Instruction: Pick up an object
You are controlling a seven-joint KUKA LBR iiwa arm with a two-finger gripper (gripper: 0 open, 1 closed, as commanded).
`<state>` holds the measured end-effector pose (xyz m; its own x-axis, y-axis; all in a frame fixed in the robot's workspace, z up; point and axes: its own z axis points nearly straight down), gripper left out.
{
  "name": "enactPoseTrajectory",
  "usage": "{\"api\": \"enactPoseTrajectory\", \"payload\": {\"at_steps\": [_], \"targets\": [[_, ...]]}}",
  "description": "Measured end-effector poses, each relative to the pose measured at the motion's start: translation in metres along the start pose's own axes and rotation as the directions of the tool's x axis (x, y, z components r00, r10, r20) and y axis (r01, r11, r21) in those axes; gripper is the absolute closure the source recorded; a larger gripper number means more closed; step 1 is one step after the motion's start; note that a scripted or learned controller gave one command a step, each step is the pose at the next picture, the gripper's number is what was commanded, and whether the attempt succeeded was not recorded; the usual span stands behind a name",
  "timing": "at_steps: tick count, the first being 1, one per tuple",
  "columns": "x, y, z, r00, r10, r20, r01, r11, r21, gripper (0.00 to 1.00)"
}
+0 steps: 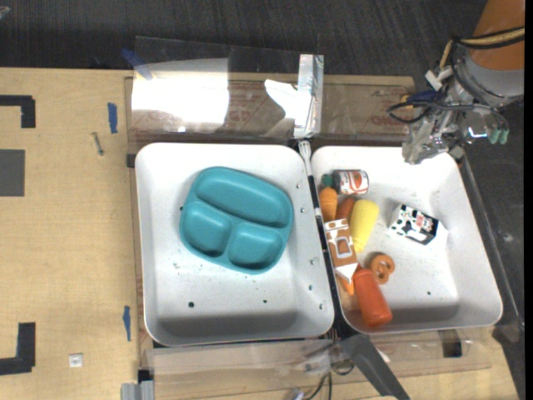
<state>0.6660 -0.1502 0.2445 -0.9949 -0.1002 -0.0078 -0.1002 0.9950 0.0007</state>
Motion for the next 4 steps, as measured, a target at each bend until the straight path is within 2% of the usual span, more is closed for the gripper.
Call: {"api": "enactPoseTrajectory", "payload": {"at_steps": [1, 2, 3, 4], "targets": [[0.005, -0.072, -0.052, 0.996, -0.085, 0.006, 0.085, 0.996, 0.007, 1.0], [0.002, -0.039, -0.013, 0.99, -0.144, -0.003, 0.144, 0.99, -0.001, 1.0], [-0.001, -0.024, -0.046, 0.997, -0.077, 0.007, 0.077, 0.997, 0.004, 1.0], [-0.002, -0.012, -0.051, 0.998, -0.07, 0.005, 0.07, 0.998, 0.003, 1.0]]}}
